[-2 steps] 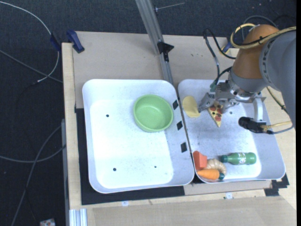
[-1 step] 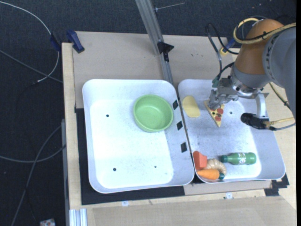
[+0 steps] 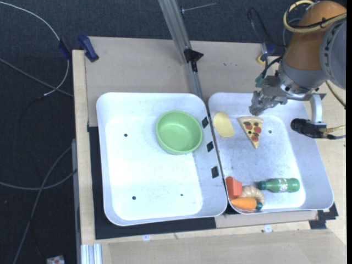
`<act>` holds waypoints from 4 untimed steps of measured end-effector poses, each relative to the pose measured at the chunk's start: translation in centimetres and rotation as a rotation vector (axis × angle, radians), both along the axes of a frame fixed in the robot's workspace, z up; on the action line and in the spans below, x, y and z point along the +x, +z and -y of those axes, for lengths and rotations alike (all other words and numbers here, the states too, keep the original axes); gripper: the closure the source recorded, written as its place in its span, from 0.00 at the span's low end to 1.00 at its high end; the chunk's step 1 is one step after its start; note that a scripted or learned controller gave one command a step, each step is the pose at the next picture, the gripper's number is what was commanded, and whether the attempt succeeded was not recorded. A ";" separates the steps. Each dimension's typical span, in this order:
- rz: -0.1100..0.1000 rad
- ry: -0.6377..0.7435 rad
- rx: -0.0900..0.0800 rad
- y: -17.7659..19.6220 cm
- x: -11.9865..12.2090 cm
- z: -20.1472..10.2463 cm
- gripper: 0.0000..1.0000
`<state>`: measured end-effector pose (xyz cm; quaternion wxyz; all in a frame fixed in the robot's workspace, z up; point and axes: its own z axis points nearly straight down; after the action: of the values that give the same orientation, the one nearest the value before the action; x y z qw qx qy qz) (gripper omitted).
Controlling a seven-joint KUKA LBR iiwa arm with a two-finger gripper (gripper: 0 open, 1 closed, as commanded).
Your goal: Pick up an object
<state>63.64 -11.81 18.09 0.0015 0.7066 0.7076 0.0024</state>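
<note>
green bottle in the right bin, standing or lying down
Lying down: the bottle rests on its side along the right bin's floor, cap toward the carrot.

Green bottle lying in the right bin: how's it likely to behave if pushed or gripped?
The green bottle lies on its side near the right bin's front wall, so a sideways nudge would probably roll it. It looks like smooth, rounded plastic, so the gripper may slip off unless it closes across the body. Likely light.
</note>
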 end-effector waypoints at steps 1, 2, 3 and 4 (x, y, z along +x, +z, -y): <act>0.001 0.000 0.000 4.8 -0.4 -0.3 1.00; -0.001 0.000 -0.001 6.8 -0.3 -0.4 1.00; -0.015 0.003 0.005 7.8 -1.6 -5.9 1.00; -0.017 0.004 0.005 7.8 -2.1 -11.7 1.00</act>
<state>61.55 -0.08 25.92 -0.0063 0.7051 0.7091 -0.0022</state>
